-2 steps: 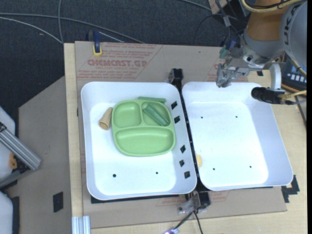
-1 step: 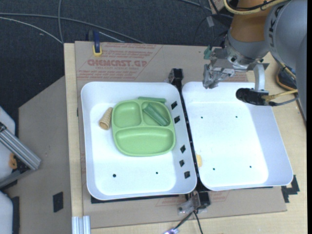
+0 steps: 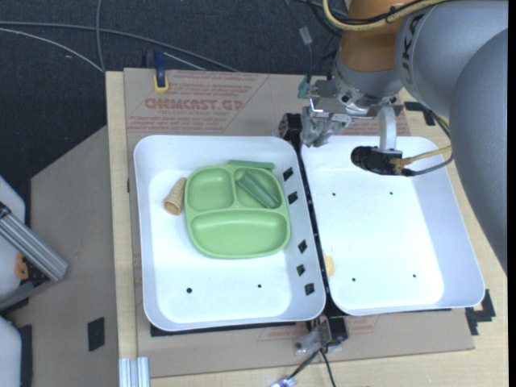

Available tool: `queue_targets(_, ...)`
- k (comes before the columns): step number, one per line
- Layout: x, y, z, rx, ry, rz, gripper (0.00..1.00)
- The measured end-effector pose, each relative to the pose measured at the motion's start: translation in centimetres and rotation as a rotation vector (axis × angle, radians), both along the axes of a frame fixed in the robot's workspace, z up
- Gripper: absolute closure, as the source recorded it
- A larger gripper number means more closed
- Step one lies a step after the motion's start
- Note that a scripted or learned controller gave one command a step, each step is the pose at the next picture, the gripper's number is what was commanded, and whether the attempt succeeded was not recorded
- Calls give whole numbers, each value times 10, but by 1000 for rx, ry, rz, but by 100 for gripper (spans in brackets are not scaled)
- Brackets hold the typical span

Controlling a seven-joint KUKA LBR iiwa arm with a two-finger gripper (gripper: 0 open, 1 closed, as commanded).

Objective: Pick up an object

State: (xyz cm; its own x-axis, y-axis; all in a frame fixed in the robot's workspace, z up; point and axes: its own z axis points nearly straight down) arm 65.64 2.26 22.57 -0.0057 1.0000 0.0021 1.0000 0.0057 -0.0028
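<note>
A green divided plate point(image 3: 236, 214) lies in the left bin point(image 3: 218, 297). A dark green elongated piece point(image 3: 260, 187) rests in the plate's upper right compartment. A small tan cone point(image 3: 174, 196) lies on the bin floor, touching the plate's left edge. A small orange bit point(image 3: 329, 266) sits at the left wall of the right bin point(image 3: 403, 248). My gripper point(image 3: 317, 129) hangs over the far end of the divide between the two bins, above the rims and apart from every object. Nothing shows in its grasp.
The grey arm point(image 3: 459, 55) covers the upper right and overhangs the right bin's far corner. A black part with a yellow cable point(image 3: 377, 160) hangs from the wrist over that bin. Brown cardboard point(image 3: 201, 99) lies under the bins. A metal rail point(image 3: 32, 248) stands at the left.
</note>
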Motion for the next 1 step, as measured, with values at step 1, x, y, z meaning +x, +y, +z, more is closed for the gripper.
queue_targets(1,-6,44,3,1,-1,0,100)
